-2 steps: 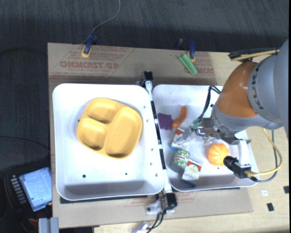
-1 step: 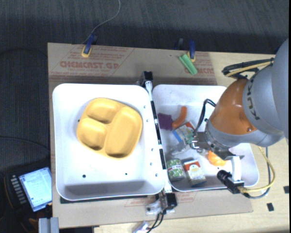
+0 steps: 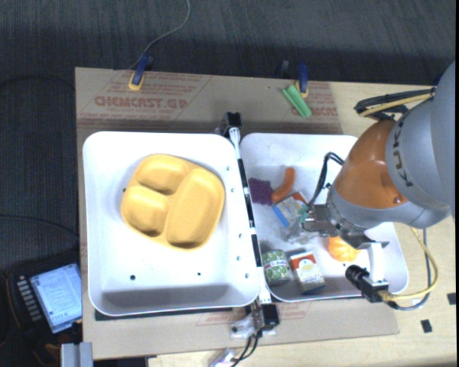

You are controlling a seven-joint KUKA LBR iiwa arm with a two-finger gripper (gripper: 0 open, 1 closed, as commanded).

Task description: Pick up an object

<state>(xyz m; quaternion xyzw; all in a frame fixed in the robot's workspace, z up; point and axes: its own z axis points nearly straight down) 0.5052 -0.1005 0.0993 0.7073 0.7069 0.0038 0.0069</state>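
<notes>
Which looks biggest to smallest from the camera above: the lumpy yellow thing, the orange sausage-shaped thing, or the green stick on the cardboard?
1. The lumpy yellow thing in the left white bin, by far the largest.
2. and 3. The orange sausage-shaped thing and the green stick look about alike, so I won't rank them.

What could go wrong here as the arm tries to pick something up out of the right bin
The things in the right bin lie crowded: the purple piece, the orange stick and the blue and white packet touch or overlap, so the gripper could nudge them aside or lift two. The small boxes sit by the front wall, a hard spot to reach. The arm's bulk also hides things under it.
</notes>
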